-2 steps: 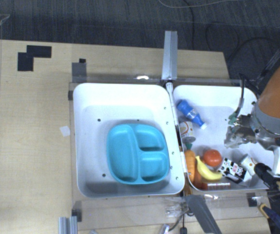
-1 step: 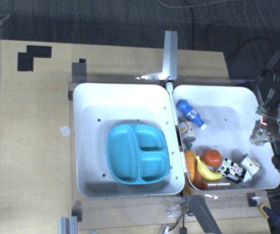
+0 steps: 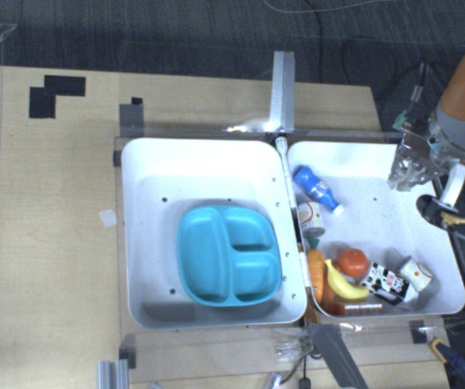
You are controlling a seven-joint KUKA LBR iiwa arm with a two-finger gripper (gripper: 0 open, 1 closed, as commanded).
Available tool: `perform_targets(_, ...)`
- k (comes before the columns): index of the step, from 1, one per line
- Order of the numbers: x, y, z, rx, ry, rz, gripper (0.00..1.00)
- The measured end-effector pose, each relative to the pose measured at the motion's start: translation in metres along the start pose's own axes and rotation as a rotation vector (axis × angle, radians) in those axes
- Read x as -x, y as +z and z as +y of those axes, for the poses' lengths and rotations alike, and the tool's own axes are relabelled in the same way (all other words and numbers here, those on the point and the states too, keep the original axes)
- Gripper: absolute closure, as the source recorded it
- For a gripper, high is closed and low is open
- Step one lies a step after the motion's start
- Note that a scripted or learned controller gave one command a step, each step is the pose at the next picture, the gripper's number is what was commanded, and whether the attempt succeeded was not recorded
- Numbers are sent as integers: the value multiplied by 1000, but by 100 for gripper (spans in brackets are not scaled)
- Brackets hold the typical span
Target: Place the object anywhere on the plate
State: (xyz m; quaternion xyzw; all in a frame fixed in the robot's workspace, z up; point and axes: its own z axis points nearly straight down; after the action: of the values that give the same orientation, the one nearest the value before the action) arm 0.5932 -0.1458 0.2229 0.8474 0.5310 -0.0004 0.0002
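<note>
1. Blue plate (image 3: 228,255) is seen in the left bin (image 3: 147,217) on the counter (image 3: 46,241).
2. Claw (image 3: 413,171) is seen over the right bin (image 3: 378,209), upper right; state cannot be told.
3. Banana (image 3: 344,284), tomato (image 3: 351,261) and blue bottle (image 3: 314,189) are seen in the right bin, apart from the claw.

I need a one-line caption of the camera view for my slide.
Blue plate in left bin; bottle, banana and tomato in right bin; gripper above its right edge.
</note>
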Motion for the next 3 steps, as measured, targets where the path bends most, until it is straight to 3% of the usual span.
perform_targets(1,26,33,36,0,261,0,100)
perform_targets(2,-35,44,-47,-2,81,1,100)
perform_targets(3,-114,39,7,1,-62,1,100)
